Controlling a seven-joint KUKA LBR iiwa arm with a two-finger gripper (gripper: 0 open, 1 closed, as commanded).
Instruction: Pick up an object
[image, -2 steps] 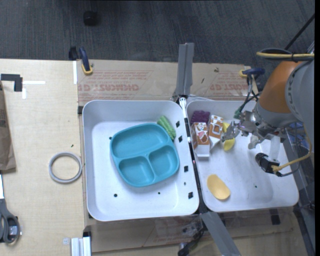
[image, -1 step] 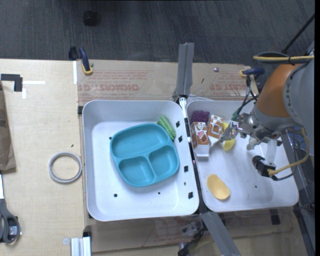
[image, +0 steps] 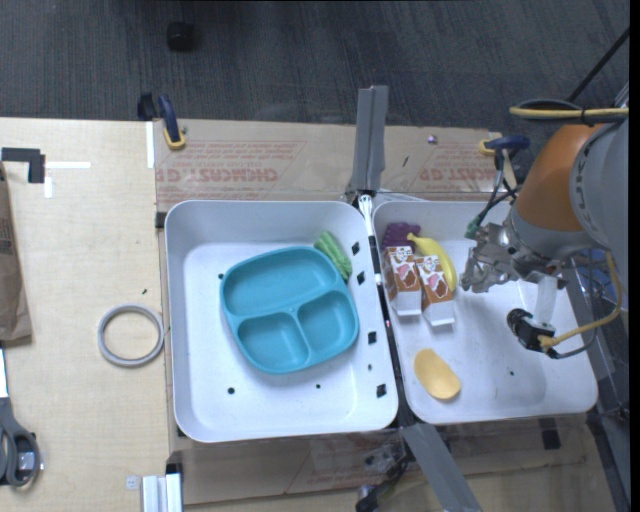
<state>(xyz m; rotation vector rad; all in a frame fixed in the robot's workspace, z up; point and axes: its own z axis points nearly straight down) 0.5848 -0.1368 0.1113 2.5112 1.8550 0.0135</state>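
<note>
1. Grey arm (image: 590, 190) with an orange band is reaching in over the far right corner of the right bin (image: 500, 400).
2. Its gripper (image: 480, 268) is hanging just beside the banana (image: 441, 262). Whether it is wide or narrow is too hard to tell.
3. The banana and two small cartons (image: 418, 280) are lying by this bin's left wall.
4. A purple thing (image: 400, 235) is sitting in its far left corner.
5. A round yellow piece (image: 437, 375) is lying near its front edge.
6. A blue plate (image: 290, 310) is sitting in the middle of the left bin (image: 200, 400), with a green thing (image: 335, 255) at its far side.
7. A ring (image: 130, 333) is lying by the bench's left edge.

Grey arm reaching from right, gripper (image: 478, 272) lowered
</note>
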